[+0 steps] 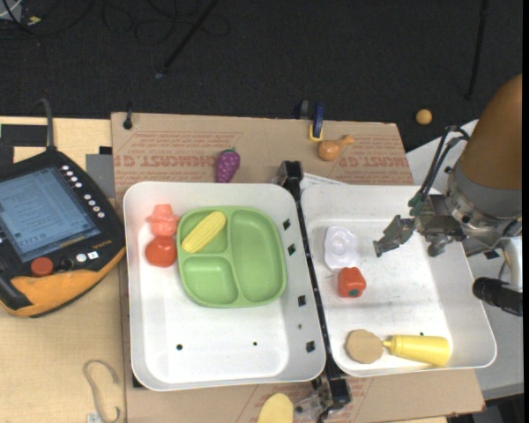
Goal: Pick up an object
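Listing from the right bin (476, 342), near to far — yellow mustard bottle (420, 349) beside a tan round cookie (364, 346); red pepper (351, 282) mid-floor; clear white cup (339, 245) beyond; gripper (414, 236) above the floor — fingers spread, holding nothing.

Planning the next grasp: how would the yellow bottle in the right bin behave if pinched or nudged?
The yellow bottle lies on its side, so a nudge across it would probably roll it. It looks like smooth plastic, likely light and slippery. Its tip meets the tan round piece, which may shift too.
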You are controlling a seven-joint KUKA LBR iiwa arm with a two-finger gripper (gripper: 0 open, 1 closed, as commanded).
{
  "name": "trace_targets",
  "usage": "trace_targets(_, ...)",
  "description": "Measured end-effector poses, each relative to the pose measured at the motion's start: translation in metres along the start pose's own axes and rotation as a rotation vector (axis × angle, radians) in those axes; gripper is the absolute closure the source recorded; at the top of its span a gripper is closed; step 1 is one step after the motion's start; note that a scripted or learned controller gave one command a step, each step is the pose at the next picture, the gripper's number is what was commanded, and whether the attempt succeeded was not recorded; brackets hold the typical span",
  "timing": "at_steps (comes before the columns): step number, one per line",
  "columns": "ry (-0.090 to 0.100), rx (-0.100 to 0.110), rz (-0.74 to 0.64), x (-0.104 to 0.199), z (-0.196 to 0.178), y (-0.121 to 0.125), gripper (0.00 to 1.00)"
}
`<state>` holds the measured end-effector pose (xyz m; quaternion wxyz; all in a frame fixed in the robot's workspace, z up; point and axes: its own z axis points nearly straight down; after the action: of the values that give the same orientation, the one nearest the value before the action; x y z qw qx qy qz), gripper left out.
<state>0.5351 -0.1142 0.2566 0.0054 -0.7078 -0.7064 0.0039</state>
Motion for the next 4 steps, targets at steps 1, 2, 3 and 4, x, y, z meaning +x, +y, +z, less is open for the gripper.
trace_targets(1, -0.002, -0.012, -0.002, 0.0, -0.006, 0.002, 0.0)
trace_targets(2, 0.0, -0.004, -0.002, -0.006, 0.056, 0.003, 0.0)
trace_targets(3, 0.0, -0.006, -0.002, -0.013, 0.116, 0.002, 0.0)
trace_targets(4, -0.006, -0.037, -0.001, -0.015, 0.139, 0.01, 0.0)
